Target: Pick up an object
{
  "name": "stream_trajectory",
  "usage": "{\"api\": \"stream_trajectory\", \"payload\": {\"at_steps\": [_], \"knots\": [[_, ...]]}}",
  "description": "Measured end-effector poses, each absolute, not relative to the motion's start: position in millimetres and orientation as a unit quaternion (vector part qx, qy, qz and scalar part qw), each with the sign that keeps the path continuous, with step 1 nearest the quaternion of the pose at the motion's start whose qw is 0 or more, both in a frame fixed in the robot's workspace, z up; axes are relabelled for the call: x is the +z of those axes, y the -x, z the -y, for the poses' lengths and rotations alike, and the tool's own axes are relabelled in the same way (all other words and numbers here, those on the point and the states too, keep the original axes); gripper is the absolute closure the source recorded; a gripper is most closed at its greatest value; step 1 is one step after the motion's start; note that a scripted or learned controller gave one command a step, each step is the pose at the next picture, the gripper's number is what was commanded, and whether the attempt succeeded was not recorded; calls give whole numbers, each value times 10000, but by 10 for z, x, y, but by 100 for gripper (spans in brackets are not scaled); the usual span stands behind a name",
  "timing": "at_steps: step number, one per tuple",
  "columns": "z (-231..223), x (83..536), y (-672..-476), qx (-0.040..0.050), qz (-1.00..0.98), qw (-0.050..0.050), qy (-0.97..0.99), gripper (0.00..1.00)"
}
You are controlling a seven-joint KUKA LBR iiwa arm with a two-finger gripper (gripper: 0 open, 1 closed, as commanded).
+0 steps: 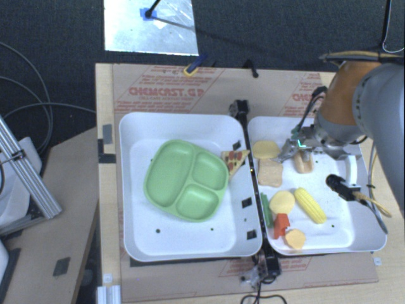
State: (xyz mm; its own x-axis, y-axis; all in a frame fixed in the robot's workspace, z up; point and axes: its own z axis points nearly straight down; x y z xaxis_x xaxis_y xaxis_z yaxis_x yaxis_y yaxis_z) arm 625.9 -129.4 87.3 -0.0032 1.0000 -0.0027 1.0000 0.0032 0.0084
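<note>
Two shallow white bins [190,122] sit side by side on the bench. The end effector [297,145] hangs low in the right one by a small tan, bread-like food piece [304,163]. Whether it grips anything I cannot tell; I judge the pick unfinished, the lift remaining.

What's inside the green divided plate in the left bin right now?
The green plate shows three bare compartments. A pizza slice toy lies beside its right rim on the left bin floor; whether it touches is unclear. Beneath the plate is covered.
</note>
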Motion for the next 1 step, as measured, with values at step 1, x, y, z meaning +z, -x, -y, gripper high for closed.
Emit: {"api": "stream_trajectory", "payload": {"at_steps": [1], "knots": [[2089,871,-6116,31,-7068,12,-7074,0]]}}
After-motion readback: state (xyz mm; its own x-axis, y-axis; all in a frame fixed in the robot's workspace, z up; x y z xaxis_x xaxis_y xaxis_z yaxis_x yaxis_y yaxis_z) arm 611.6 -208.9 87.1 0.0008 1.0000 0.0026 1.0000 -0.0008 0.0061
